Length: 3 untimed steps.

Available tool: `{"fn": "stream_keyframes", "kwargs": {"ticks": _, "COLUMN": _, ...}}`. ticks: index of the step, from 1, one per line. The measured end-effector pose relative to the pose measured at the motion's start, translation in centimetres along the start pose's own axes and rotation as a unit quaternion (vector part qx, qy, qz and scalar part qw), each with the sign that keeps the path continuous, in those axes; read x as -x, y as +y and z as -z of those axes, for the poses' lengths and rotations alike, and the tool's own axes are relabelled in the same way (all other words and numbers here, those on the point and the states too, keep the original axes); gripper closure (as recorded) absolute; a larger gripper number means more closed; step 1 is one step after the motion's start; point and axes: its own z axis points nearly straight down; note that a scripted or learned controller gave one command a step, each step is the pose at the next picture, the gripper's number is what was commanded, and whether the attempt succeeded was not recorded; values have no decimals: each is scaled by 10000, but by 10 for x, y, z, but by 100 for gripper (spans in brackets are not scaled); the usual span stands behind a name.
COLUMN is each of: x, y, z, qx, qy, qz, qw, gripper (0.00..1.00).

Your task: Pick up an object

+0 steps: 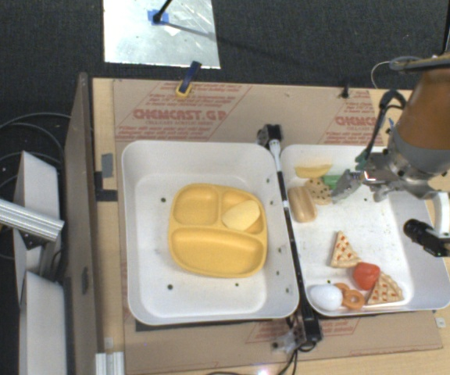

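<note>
On a brown bench (209, 104) over dark carpet (37, 37), two white bins (151, 233) sit touching, while the gripper (348, 184) hovers over toy food (342, 250), jaws' state unclear.

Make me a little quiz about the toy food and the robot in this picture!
1. True or false: the yellow divided plate sits in the left bin.
2. Which lies nearest the front rim of the right bin? A) white egg B) hot dog bun C) green piece
3. Fill in: the pale oval piece rests in the plate's upper ____ compartment.

Key
1. True.
2. A. The egg lies beside the orange ring, the red tomato and a pizza slice.
3. Right. The gripper hangs over the right bin, near the green piece.
</note>
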Motion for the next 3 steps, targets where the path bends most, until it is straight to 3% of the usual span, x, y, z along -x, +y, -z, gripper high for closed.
{"fn": "stream_keyframes", "kwargs": {"ticks": 1, "x": 6, "y": -14, "z": -125, "qx": -7, "qy": 1, "qz": -20, "qw": 10000, "gripper": 0}}
{"fn": "stream_keyframes", "kwargs": {"ticks": 2, "x": 43, "y": -39, "z": -120, "qx": -14, "qy": -7, "qz": -27, "qw": 10000, "gripper": 0}}
{"fn": "stream_keyframes", "kwargs": {"ticks": 3, "x": -6, "y": -78, "z": -120, "qx": -13, "qy": 9, "qz": 8, "qw": 10000, "gripper": 0}}
